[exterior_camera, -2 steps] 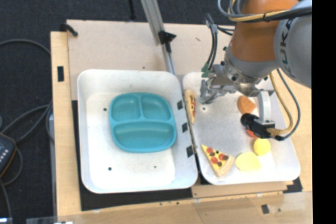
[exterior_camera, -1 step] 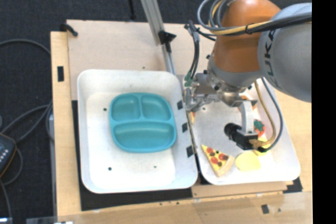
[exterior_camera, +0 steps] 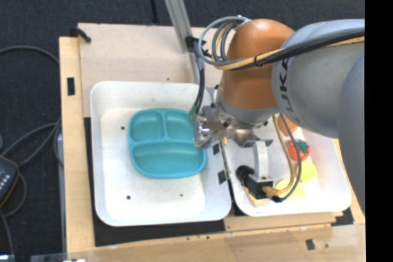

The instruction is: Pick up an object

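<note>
1. The teal divided plate (exterior_camera: pixel 163 144) lies flat in the bin (exterior_camera: pixel 116 193) toward the bench's (exterior_camera: pixel 123 52) left edge, its raised rim offering a grip.
2. The hand (exterior_camera: pixel 206 132) hangs at that plate's right rim, probably targeting it. The wrist covers it, so I cannot tell whether it is wide or narrow.

Two bins are set side by side on the bench (exterior_camera: pixel 123 52). In the left bin (exterior_camera: pixel 153 202) a divided plate (exterior_camera: pixel 163 144) is laid, with the gripper (exterior_camera: pixel 203 134) at its right edge. In the right bin (exterior_camera: pixel 328 196) a small object (exterior_camera: pixel 299 150) is found, with a second small object (exterior_camera: pixel 309 172) just before it.
</note>
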Controlling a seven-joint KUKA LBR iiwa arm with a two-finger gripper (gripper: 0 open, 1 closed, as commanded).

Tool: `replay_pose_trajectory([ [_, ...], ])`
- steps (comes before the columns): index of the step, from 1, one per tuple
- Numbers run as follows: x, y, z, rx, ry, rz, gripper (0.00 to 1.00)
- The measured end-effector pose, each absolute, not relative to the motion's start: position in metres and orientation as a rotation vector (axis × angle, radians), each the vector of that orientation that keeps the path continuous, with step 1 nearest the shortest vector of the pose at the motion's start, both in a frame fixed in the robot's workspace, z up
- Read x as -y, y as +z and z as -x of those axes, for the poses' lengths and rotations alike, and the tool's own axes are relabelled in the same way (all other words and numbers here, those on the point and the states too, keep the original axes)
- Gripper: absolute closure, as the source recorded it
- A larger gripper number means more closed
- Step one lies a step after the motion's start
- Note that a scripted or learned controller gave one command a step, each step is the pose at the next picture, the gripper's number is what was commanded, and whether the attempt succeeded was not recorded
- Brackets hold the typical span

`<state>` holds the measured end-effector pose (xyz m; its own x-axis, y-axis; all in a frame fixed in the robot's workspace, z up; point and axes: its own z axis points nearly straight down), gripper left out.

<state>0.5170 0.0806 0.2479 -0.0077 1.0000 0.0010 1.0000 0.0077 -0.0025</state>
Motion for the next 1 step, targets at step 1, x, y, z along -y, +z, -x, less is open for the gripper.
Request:
replay_pose_trajectory([
  [1,-0.0777,0.2492,-0.5184,2.223,-0.002,2.221,0.0],
])
